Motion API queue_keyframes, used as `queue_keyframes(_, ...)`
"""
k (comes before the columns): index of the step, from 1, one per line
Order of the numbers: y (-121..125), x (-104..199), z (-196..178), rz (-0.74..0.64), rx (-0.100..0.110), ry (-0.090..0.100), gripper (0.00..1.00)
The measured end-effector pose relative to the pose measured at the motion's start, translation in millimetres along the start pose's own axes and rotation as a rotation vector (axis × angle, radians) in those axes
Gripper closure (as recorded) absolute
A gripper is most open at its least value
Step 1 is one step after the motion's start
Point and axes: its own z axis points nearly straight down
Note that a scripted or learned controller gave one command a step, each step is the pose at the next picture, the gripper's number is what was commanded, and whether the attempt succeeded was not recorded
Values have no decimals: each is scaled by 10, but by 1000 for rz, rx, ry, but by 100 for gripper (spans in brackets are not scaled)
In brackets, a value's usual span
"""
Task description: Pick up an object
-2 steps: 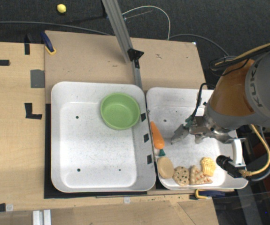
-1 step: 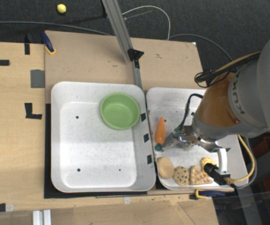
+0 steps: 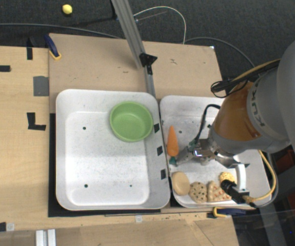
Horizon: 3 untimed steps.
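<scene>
An orange carrot [image 3: 172, 141] lies along the left side of the right bin [image 3: 188, 109]. Along that bin's front edge sit a beige bun-like piece [image 3: 180, 183], a chocolate-chip cookie [image 3: 198, 191], a reddish pizza-like slice [image 3: 216, 192] and a small yellow item [image 3: 226, 178]. The gripper [image 3: 180, 158] is low in the right bin, just right of the carrot's lower tip and above the bun. Nothing can be made out in its grasp. A green bowl [image 3: 131, 121] stands at the back right of the left bin [image 3: 75, 152].
The arm's grey and orange wrist [image 3: 239, 122] covers the right bin's right half, with cables looping around it. A slanted metal pole [image 3: 132, 29] ends at the bins' shared back edge. A blue clamp [image 3: 52, 46] sits at the bench's back left.
</scene>
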Motion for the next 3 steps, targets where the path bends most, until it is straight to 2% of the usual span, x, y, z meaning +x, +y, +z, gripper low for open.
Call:
queue_keyframes(1,-2,7,-101,-1,2,2,100)
queue_keyframes(3,-124,6,-1217,-1,-6,0,100)
